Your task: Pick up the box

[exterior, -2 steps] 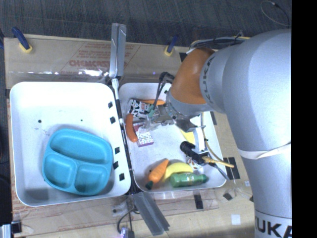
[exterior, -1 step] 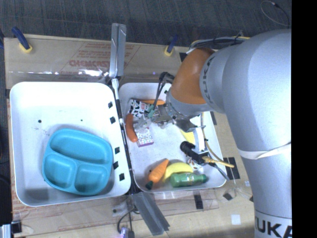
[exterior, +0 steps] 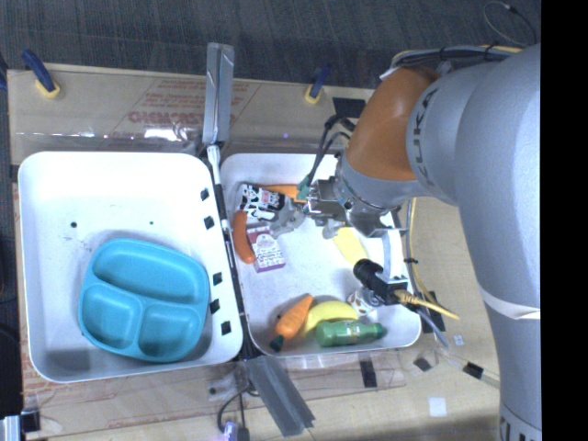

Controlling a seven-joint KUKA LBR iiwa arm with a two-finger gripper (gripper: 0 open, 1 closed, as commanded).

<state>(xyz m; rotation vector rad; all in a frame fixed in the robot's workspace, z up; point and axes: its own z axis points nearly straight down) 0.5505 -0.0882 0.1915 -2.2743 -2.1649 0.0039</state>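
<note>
Holding blue tray (exterior: pixel 142 299), left bin (exterior: pixel 55 177)

**Lighting's fine, sharpness is so-so**

Light is even and fairly bright, coming from overhead. The two white bins (exterior: pixel 37 246) come out clean without blowing out. Soft shadows only: a faint one under the blue tray (exterior: pixel 142 299), a darker patch under the arm (exterior: pixel 441 136) over the right-hand bin. There's a pale glare streak along the clear strip at the cardboard's top edge (exterior: pixel 101 136). The whole frame is a bit soft and grainy, so small labels aren't readable. The dark floor up top is dim and noisy.
</note>
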